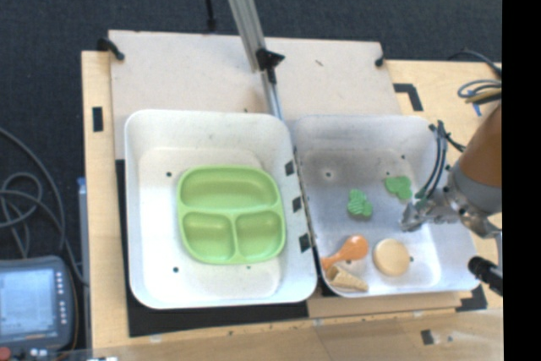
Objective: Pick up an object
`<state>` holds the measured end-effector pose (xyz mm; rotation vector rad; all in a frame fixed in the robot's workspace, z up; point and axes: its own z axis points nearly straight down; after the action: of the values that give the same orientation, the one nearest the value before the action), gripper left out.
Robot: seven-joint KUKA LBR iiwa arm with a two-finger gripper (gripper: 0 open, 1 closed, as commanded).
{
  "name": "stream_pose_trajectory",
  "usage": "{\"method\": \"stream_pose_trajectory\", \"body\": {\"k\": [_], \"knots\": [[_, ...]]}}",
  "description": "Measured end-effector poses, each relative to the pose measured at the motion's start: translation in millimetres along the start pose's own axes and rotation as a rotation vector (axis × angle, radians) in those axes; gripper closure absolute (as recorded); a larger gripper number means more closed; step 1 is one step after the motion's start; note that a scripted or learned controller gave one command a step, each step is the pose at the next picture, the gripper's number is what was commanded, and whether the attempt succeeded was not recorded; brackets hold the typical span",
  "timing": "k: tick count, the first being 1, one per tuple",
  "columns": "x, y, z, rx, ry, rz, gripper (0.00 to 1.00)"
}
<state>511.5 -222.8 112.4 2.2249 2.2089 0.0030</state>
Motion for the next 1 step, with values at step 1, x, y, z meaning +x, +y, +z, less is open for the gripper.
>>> {"method": "stream_pose_trajectory", "body": {"k": [1], "knots": [[6.5, 8.9, -55.7, -0.002, 0.000, -0.011, 1.00]]}}
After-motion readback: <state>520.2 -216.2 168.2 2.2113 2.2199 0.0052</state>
